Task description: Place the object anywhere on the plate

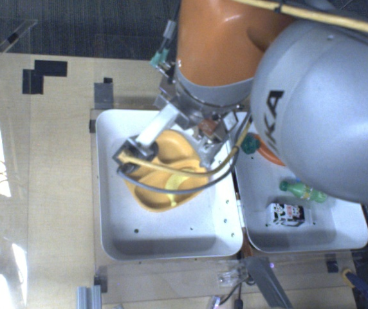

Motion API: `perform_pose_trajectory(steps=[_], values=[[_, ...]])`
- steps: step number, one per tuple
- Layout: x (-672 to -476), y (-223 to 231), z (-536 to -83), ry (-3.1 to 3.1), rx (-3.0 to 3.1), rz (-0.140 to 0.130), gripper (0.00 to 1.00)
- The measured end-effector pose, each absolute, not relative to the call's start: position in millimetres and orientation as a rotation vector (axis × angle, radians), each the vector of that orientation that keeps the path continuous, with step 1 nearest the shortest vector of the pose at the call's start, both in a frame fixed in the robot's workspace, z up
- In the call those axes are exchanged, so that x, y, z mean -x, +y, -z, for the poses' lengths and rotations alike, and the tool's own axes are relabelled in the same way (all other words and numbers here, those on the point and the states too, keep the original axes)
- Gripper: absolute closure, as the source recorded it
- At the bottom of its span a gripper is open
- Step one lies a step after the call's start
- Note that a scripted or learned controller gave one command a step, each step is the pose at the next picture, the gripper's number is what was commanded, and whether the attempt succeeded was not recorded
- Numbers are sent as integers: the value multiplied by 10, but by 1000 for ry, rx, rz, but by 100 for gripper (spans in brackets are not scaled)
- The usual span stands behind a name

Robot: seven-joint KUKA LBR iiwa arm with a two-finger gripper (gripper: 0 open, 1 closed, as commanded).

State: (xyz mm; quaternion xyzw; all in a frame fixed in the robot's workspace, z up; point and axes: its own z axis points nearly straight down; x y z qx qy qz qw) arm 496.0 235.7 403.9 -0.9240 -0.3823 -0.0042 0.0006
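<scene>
A yellow plate (161,195) lies in the left white bin (171,240), toward its back half. My gripper (208,136) hangs low over the plate's right rear edge, mostly hidden under the orange wrist band and grey arm. A paler yellow-green patch (178,181) shows on the plate; I cannot tell whether it is an object or a reflection. I see nothing clearly held.
The right bin (338,237) holds a green bottle (303,192), a small black-and-white carton (288,214), and a teal thing (251,145) beside an orange one (273,157) at the arm's edge. The big grey arm covers that bin's back.
</scene>
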Motion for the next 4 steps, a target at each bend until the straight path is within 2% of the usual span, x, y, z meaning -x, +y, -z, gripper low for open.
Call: perform_pose_trajectory(steps=[2,3,4], values=[[-4963,2349,-4034,-1198,2904,11,0],[-4874,2348,-3979,-1197,2904,7,0],[-4874,2347,-3981,-1197,2904,8,0]])
